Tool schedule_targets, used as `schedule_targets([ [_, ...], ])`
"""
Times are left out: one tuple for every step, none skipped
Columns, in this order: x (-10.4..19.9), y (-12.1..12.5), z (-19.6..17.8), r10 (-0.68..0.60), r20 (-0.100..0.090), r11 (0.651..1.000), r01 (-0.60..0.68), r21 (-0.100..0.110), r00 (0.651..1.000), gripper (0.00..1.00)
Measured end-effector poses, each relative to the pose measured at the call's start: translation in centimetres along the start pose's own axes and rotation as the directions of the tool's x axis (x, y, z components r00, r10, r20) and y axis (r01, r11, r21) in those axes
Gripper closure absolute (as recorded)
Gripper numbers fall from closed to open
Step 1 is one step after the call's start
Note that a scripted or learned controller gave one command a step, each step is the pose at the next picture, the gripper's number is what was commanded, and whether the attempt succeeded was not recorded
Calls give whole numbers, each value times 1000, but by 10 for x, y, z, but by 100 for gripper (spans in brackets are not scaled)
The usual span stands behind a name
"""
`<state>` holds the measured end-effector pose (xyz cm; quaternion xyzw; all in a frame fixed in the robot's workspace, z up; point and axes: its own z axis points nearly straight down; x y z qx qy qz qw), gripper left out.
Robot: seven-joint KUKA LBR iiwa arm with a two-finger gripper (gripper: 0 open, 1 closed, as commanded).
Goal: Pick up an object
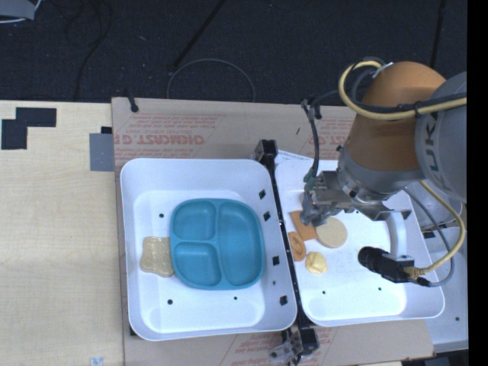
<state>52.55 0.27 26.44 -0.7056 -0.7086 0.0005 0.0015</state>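
- Two shallow white plastic bins sit side by side on a brown cardboard sheet, which lies on a pale wooden bench.
- Left bin [145, 280]: smooth, glossy walls with rounded corners. Inside lies a teal plate [216, 243], a rounded rectangle moulded into three compartments.
- Touching the plate's left edge is a sponge [156, 255], pale yellow, lumpy and porous-looking.
- Right bin [358, 303]: holds a small cluster of toy-food pieces near its left wall.
- Disc [332, 234]: flat, round, cream-coloured, matte.
- Orange wedge [302, 227]: flat and angular, just left of the disc, partly under the gripper.
- Orange lump [296, 245]: small and rounded, just below the wedge.
- Yellow lump [316, 262]: small, knobbly, below the disc and a little apart from it.
- Arm [396, 128]: a bulky orange dome over a grey metal wrist, reaching in from the right, with yellow and black cables looped around it.
- Gripper [311, 218]: grey metal, pointing down over the wedge and the disc's upper left edge. I cannot tell how wide the claw stands, nor whether it grips anything.
- Black cylinder [381, 264]: a dark, tube-like part hangs over the right bin, joined to a yellow cable.
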Motion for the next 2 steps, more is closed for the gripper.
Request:
schedule_targets([
  [52, 4, 21, 0, 0, 1000, 0, 4, 1000, 100],
  [97, 6, 35, 1, 1, 1000, -1, 4, 1000, 100],
])
